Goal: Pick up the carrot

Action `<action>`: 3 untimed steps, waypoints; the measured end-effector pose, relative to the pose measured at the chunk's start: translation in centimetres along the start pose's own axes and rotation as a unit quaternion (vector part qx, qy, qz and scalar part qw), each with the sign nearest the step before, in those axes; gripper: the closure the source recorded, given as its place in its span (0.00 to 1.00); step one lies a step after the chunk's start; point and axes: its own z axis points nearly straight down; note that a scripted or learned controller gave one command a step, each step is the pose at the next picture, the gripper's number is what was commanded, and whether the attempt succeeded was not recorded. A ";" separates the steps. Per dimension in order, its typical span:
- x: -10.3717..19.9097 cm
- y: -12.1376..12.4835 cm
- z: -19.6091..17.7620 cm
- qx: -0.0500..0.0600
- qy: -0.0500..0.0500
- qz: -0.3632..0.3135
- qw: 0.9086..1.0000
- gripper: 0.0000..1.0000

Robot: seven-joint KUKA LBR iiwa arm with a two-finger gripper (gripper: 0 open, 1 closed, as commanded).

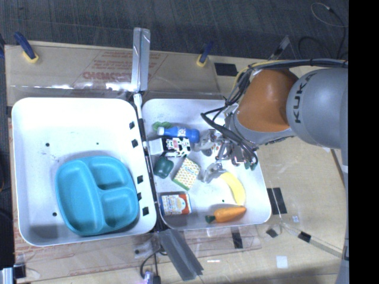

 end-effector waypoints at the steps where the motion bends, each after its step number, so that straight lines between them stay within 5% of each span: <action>1: -2.1 -0.7 -0.1 0.001 -0.001 0.145 0.989 0.00; 2: 4.6 -2.3 -0.1 0.000 -0.001 0.131 0.991 0.00; 3: 8.8 -2.2 -0.6 0.000 -0.011 0.096 0.995 0.00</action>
